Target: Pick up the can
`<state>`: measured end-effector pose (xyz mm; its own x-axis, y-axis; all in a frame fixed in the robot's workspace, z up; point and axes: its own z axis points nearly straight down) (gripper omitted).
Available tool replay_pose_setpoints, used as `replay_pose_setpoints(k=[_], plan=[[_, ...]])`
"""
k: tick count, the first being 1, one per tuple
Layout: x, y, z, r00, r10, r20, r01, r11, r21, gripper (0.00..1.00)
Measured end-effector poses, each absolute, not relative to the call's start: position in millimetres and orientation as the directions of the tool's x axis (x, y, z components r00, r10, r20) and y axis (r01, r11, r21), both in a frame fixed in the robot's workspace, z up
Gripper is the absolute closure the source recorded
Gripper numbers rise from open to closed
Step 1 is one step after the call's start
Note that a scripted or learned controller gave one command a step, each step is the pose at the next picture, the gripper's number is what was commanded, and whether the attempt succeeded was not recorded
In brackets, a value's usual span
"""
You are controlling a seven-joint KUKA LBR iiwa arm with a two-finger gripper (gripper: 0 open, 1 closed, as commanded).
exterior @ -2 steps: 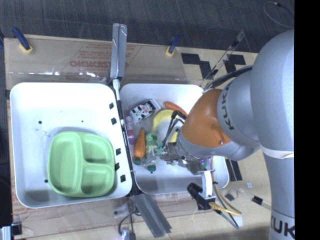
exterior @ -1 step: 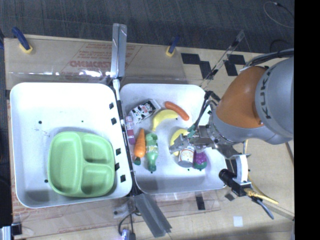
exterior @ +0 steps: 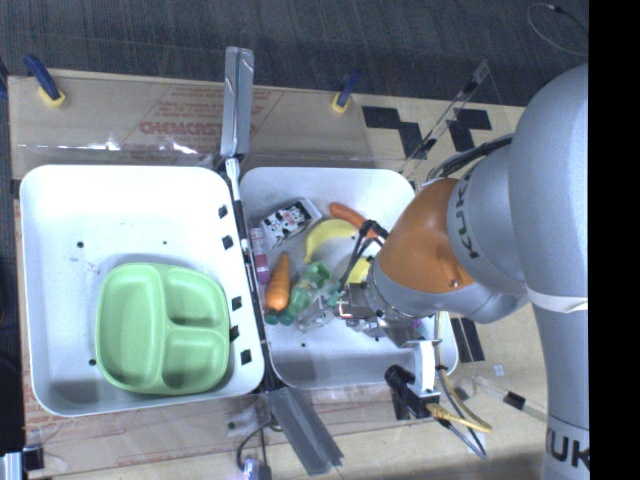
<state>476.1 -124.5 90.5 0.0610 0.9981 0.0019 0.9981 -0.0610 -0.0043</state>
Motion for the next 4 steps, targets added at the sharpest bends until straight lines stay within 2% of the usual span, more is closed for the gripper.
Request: replay_pose_setpoints(k=[1, 2, 3, 4], plan=[[476.0, -124.4, 99.9, 0.056, 0.998, 0.002, 0.998, -0.056, -0.007, 1.0], [476.5, -186.7, 179.2, -0.024, 1.0, 0.001, 1.0, 0.024, -0.001, 1.0], [476.5, -186.6, 179.1, -0.024, 1.0, 0.001, 1.0, 0.024, -0.002, 0.0], [484.2, -209.8, 93.8, -0.023, 1.0, 0.002, 1.0, 0.023, -0.004, 0.0]])
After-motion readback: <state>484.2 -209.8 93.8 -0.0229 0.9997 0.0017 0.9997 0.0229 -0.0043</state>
